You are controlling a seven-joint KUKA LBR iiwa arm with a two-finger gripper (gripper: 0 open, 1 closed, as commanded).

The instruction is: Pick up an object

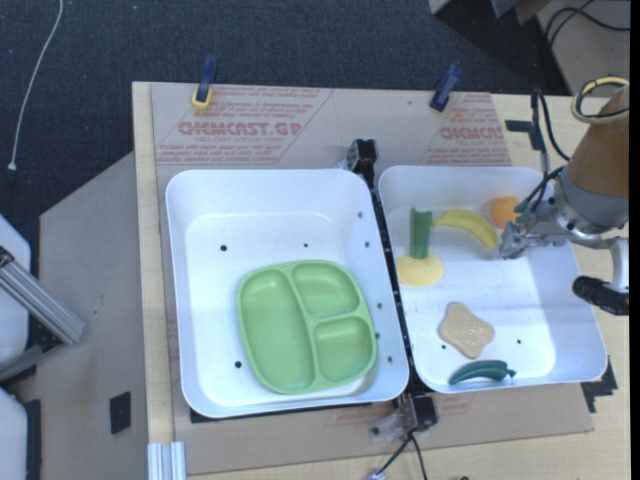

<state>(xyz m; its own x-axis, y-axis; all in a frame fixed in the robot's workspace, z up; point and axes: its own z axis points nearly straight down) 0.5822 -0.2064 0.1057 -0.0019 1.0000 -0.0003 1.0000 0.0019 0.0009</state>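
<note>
The right bin (560,363) holds several small items. A yellow banana (470,226) lies near its far side, with an orange ball (503,209) just right of it. A green block (420,232) stands upright over a pale yellow disc (421,270). A tan cookie-shaped piece (466,330) lies lower, and a dark green pepper (481,372) rests by the near wall. My gripper (513,242) hangs low over the bin's right half, just below the orange ball and right of the banana's end. Nothing shows between its fingers.
The left bin (200,268) holds a green divided plate (305,323) with three compartments. Black clamps (362,154) join the bins at the middle seam. Blue and yellow clips (205,86) pin the cardboard sheet at the back.
</note>
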